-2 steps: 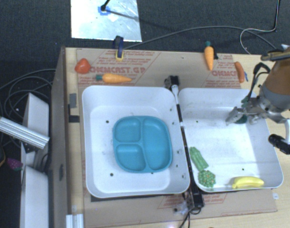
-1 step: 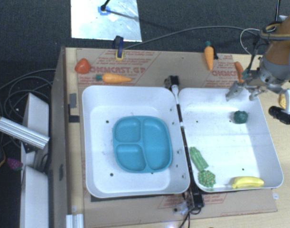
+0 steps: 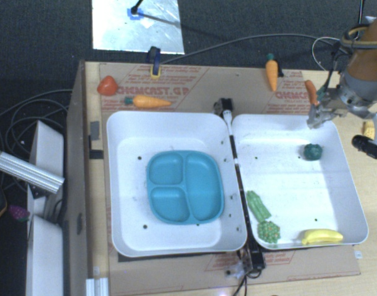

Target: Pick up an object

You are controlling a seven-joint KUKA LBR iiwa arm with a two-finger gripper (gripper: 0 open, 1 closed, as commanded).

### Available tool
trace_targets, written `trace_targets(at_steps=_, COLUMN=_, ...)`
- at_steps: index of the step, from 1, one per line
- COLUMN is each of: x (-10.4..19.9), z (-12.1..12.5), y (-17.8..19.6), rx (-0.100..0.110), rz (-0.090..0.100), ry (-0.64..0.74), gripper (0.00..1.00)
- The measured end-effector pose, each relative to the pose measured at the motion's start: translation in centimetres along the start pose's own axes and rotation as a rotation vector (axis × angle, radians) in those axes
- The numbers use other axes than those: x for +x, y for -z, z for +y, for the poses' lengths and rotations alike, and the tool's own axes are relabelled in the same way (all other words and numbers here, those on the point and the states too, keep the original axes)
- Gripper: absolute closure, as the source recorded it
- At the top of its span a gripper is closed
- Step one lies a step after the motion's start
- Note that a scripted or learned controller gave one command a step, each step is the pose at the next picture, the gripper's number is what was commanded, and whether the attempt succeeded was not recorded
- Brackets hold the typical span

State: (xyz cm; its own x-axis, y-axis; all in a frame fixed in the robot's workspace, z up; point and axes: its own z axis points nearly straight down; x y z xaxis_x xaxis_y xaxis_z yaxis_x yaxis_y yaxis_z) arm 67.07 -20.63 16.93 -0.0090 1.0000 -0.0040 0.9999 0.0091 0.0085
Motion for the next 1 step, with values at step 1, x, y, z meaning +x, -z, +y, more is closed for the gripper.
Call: trace_targets(at_steps=1, x=0.01, z=-0.01, y=-0.02, rx=0.001, rz=0.000, ry=0.001, gripper=0.00)
